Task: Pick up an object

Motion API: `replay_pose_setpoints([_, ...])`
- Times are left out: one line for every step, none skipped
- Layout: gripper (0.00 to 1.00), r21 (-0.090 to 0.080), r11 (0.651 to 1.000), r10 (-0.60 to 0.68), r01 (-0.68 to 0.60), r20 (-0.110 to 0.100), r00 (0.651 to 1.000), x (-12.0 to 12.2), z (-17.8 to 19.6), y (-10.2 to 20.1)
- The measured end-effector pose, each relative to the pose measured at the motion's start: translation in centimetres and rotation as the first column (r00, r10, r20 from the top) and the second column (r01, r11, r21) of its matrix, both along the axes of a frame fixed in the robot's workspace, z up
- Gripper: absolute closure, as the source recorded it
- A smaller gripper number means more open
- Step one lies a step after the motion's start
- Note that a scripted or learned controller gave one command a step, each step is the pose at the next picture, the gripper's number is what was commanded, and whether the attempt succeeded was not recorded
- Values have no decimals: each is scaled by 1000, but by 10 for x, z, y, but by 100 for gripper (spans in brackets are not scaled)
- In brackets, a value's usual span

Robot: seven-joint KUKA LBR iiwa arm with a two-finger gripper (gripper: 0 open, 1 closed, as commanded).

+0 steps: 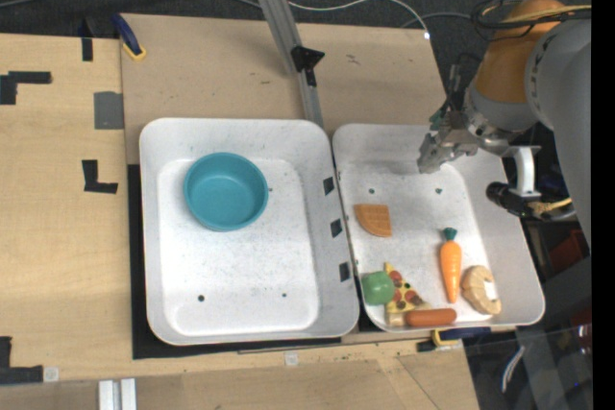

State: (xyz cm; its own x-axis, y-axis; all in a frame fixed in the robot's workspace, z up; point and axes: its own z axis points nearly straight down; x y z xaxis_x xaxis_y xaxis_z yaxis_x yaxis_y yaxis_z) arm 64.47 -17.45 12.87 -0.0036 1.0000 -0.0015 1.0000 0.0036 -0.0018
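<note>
1. Carrot (451, 270) is lying in the right bin (404, 149), near its front, between a bread slice (479, 289) and a green toy (378, 287).
2. A sausage (430, 317) is lying just in front, and a toast wedge (375, 220) is resting mid-bin.
3. My tool (434, 152) is hovering over the bin's far right corner, well apart from them; I cannot tell how it stands.
4. A teal bowl (226, 191) is sitting in the left bin (163, 302).

The arm (538, 62) runs off the right edge. The little toys (402, 293) in the right bin's (404, 149) corner are too small to name.
</note>
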Motion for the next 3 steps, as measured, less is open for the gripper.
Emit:
replay_pose_setpoints([100, 0, 1000, -3, 3, 7, 1000, -4, 60, -6])
replay_pose_setpoints([100, 1, 1000, -3, 3, 3, 1000, -4, 79, -6])
replay_pose_setpoints([100, 3, 1000, 1, -1, -1, 1000, -23, 73, 44])
